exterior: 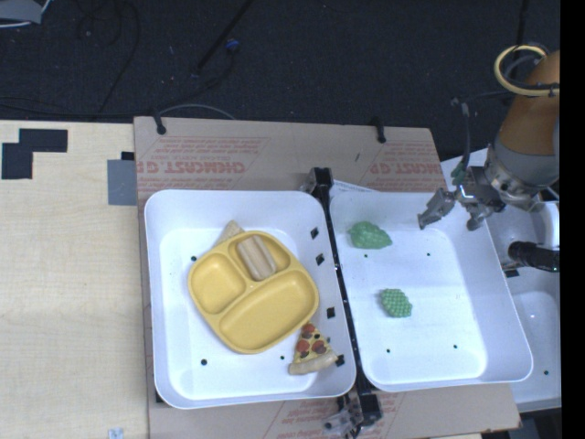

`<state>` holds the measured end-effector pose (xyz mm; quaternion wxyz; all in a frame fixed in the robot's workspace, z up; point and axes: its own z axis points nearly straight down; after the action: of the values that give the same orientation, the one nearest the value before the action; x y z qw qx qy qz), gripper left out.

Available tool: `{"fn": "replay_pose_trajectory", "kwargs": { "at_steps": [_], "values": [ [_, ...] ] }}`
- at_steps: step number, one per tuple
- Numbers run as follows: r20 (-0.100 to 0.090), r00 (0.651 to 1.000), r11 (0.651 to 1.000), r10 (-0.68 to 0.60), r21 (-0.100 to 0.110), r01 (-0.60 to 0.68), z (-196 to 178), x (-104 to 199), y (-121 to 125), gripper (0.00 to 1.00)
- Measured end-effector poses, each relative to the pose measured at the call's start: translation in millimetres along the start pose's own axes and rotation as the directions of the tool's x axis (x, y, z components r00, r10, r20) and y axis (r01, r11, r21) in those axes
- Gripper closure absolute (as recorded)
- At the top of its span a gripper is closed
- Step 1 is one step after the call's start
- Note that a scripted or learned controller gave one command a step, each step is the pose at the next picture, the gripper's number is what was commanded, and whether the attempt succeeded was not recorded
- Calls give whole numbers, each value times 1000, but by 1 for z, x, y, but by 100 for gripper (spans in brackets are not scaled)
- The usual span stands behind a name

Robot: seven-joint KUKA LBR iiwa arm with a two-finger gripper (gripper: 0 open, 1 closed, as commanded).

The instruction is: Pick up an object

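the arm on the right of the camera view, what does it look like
The arm is grey, with a rounded orange band above the wrist. A yellowish cable loops beside the orange part at the top. At the end sits the tool, a dark grey metal piece with two thin fingers and some exposed brackets and wiring around its base.

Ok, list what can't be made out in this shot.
- Pale item: mostly hidden behind the yellow tray, camera view.
- Green pieces and: too small and blurred to identify.
- Arm: cut off at the right.
- Pizza slice: toppings blurred.
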<state>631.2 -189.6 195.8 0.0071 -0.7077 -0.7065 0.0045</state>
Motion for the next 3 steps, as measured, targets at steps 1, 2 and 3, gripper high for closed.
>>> {"fn": "replay_pose_trajectory", "kwargs": {
  "at_steps": [1, 2, 3],
  "values": [
    [3, 1000, 1000, -2, -14, 2, -9, 0, 3, 0],
    [2, 1000, 1000, -2, -9, 2, 55, -2, 1, 0],
    [2, 1000, 1000, -2, -10, 2, 109, -1, 1, 0]
  ]
}}
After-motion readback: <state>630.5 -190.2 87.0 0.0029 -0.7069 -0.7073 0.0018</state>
